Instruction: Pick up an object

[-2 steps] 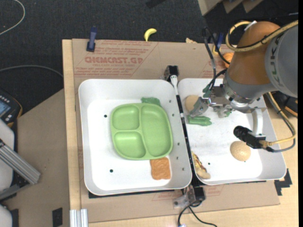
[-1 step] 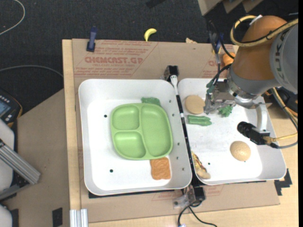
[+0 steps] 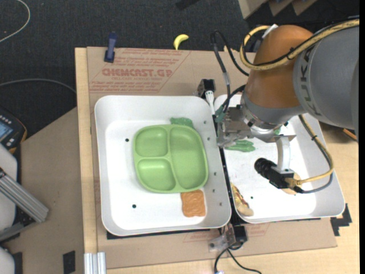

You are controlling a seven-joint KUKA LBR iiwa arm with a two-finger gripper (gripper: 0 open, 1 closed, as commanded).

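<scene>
Just beside tool (image 3: 231,136): grn obj (image 3: 244,147)

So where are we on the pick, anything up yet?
Done: nothing looks lifted. The green plate and orange piece lie in the left bin, and a tan item lies in the right bin. In hand: the gripper hangs at the right bin's left edge, right by a small green piece. Left: the grasp and lift; no hold is visible from this view.

Glossy green plastic plate (image 3: 171,158), smooth white bin (image 3: 114,173).
</scene>
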